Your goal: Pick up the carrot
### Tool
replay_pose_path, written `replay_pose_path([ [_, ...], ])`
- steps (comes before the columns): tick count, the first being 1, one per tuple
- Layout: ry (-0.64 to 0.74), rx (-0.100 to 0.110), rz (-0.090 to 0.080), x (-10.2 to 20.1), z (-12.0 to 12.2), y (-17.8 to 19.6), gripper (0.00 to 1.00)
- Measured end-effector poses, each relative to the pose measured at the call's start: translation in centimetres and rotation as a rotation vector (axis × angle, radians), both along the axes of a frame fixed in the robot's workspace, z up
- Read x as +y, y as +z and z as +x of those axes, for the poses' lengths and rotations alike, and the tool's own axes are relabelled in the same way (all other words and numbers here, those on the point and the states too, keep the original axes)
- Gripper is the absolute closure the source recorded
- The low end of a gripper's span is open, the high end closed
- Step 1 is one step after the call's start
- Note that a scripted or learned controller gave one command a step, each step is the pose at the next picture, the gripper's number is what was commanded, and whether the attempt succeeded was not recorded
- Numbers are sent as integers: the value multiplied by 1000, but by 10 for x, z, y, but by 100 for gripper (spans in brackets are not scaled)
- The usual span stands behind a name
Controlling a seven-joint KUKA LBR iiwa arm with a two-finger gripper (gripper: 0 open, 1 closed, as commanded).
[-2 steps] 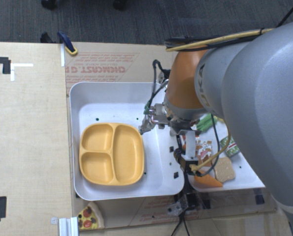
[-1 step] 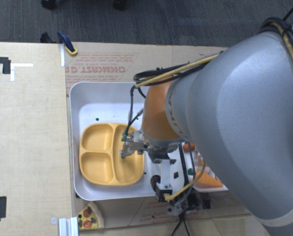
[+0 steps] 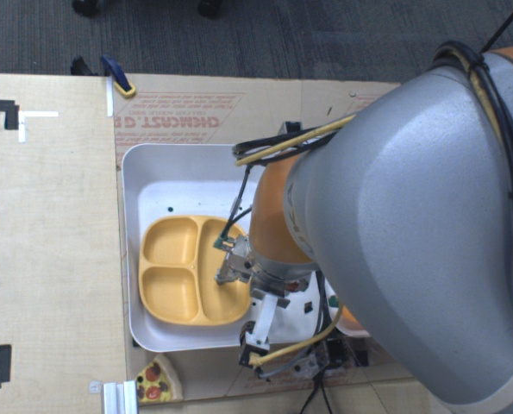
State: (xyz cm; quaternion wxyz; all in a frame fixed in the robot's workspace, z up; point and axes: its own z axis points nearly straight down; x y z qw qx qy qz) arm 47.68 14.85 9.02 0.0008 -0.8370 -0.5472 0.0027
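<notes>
brightness: even, fairly bright – bench and white bin [image 3: 144,231] well lit
source: overhead, diffuse (no lamp in frame)
shadows: soft – dark under the arm [image 3: 411,231] along the bin's right side
glare: broad pale sheen on the arm's grey shell, mild on the yellow tray [image 3: 174,270]
focus: arm shell soft, close to lens; bin and tray sharper
floor: dimmer along the top, grainy

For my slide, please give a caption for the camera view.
Grey arm reaches over the white bin holding a yellow divided tray.
</notes>
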Motion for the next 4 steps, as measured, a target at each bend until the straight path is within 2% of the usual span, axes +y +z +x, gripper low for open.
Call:
replay_pose_path([
  [1,-1,4,1,0,0,7,100],
  [2,-115,2,-5,6,-1,20,100],
  [3,-253,0,-14,57,0,0,100],
  [4,-482,-2,-5,75,0,50,100],
])
